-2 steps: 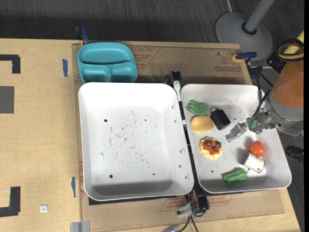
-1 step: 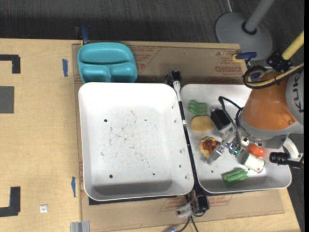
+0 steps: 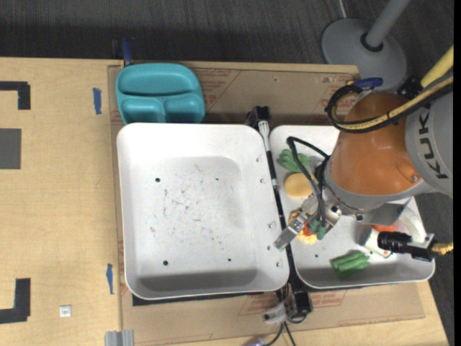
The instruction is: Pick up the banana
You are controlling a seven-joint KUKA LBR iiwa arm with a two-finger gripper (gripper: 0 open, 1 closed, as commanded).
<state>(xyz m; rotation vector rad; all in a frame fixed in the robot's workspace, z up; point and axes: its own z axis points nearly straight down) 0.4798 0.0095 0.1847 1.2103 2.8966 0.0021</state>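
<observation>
1. Camera view: the arm [image 3: 382, 150], its orange band uppermost, reaches over the right bin [image 3: 410, 272], while the left bin [image 3: 191, 193] lies bare beside it and a teal tray [image 3: 160, 94] sits at 12 o'clock of the left bin.
2. The gripper [image 3: 311, 225] is low over the right bin's left half, close to the divide between the bins; whether it is open, closed or gripping anything cannot be told, as the wrist hides much of it.
3. The banana [image 3: 308, 238], as best judged, is the small yellow patch just at 6 o'clock of the gripper, touching or nearly under it and mostly hidden, beside an orange scrap.
4. A yellow-tan round item [image 3: 296, 185] lies at 11 o'clock of the gripper, a green item [image 3: 350, 262] at 4 o'clock, and a green piece [image 3: 291, 159] farther up.
5. To do the step well, the gripper should probably centre over the yellow fruit, clear of the orange scrap and bin wall, close across its narrow width, then lift straight.
</observation>
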